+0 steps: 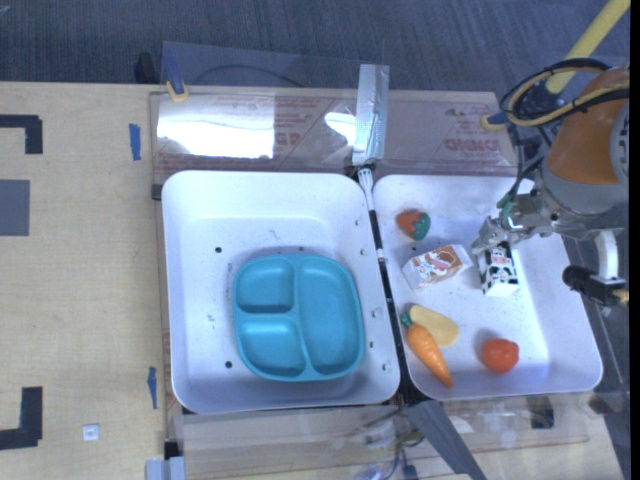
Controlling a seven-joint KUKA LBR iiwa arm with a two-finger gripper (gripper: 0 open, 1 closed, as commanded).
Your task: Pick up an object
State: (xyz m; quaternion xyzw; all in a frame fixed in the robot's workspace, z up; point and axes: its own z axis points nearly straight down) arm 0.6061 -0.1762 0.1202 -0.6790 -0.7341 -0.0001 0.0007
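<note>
Nearest the camera, at the front edge of the counter (pixel 70 268), two shallow white bins sit side by side. Left bin (pixel 190 208): contains one blue divided plate (pixel 298 316) with three compartments, lying flat toward the bin's front right.

Right bin (pixel 570 363): contains six items. An orange carrot (pixel 428 353) lies at the front left corner, tilted, with a yellow banana-shaped piece (pixel 435 323) touching its upper end. A small flat packet with red print (pixel 436 265) lies near the left wall, at mid-depth. A red-and-green strawberry-like piece (pixel 413 223) sits behind it, toward the back left corner. A red tomato-like ball (pixel 499 353) rests near the front edge, right of the carrot. A small white carton with black markings (pixel 500 271) stands at mid-depth, near the bin's centre.

Gripper (pixel 503 230): positioned over the right bin, directly above the carton's top end. Finger state: cannot be determined; whether it touches the carton cannot be determined. The grey arm with orange band (pixel 590 148) enters over the bin's back right corner.
</note>
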